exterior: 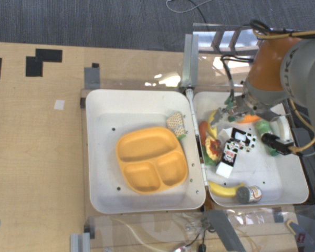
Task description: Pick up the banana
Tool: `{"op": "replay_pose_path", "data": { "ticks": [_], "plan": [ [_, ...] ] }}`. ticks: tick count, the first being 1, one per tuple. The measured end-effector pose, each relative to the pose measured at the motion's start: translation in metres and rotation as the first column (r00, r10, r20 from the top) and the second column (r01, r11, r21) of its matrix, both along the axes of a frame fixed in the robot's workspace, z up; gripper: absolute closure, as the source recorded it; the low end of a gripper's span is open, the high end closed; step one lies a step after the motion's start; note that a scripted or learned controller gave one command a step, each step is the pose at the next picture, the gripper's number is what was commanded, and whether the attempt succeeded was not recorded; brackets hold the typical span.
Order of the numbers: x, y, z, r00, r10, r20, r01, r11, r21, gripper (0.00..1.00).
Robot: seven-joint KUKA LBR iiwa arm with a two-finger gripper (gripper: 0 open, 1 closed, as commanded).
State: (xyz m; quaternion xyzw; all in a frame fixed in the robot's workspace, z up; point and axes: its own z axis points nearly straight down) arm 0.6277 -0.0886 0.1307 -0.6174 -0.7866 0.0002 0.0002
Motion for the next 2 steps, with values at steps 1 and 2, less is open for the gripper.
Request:
{"op": "replay_pose_path", "data": {
  "ticks": [1,2],
  "plan": [
    [0.038,-0.006,-0.042,0.981,0.194,0.002,-0.194,0.981,0.000,0.00],
    [0.041,-0.006,-0.032,0.980,0.197,0.011,-0.197,0.980,-0.005,1.00]
  ]
}}
